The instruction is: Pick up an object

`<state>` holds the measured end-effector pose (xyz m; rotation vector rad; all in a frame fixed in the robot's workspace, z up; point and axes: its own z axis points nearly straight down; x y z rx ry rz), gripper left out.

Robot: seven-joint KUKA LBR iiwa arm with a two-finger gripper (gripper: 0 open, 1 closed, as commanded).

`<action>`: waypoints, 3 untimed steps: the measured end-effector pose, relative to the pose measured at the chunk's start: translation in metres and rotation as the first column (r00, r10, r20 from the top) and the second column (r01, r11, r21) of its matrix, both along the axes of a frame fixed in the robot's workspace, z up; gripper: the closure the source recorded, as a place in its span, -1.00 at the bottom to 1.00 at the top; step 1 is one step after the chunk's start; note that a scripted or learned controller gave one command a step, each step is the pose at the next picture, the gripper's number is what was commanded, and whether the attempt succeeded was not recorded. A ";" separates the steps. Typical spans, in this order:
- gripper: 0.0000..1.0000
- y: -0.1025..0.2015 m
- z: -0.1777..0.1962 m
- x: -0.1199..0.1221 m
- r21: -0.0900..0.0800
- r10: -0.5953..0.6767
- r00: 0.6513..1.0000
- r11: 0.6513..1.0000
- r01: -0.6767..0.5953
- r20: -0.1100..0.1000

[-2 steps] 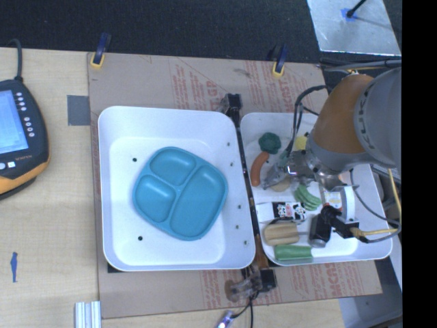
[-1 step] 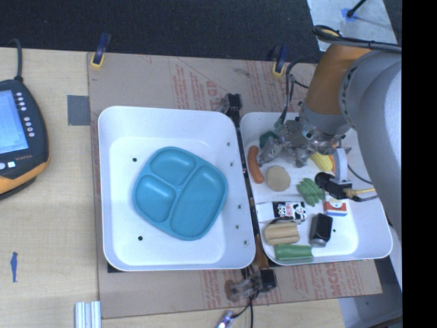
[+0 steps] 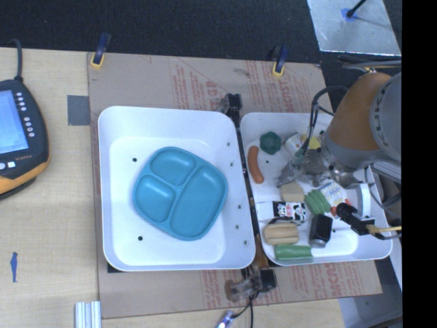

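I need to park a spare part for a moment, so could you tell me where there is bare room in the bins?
The left bin has bare white floor all round the blue divided plate, widest along its top edge and bottom left corner. The right bin is crowded around the pincer, from the hot dog to the green block.

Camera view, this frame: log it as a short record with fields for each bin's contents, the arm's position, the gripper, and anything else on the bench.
left bin: one blue divided plate, lying flat
right bin: many small items, among them an orange sausage-shaped piece, a dark green round piece, a tan roll, a green block, a black cylinder
arm: reaching in from the right, over the right bin
gripper: low among the items, finger state unreadable
bench extras: handheld pendant at far left
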<state>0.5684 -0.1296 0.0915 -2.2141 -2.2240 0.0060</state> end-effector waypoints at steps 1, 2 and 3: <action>1.00 -0.001 0.010 0.000 0.000 0.002 1.000 1.000 -0.002 -0.001; -1.00 -0.001 0.010 0.000 0.000 0.002 1.000 1.000 -0.002 -0.002; -1.00 -0.017 0.000 0.075 0.002 -0.001 1.000 1.000 0.001 0.000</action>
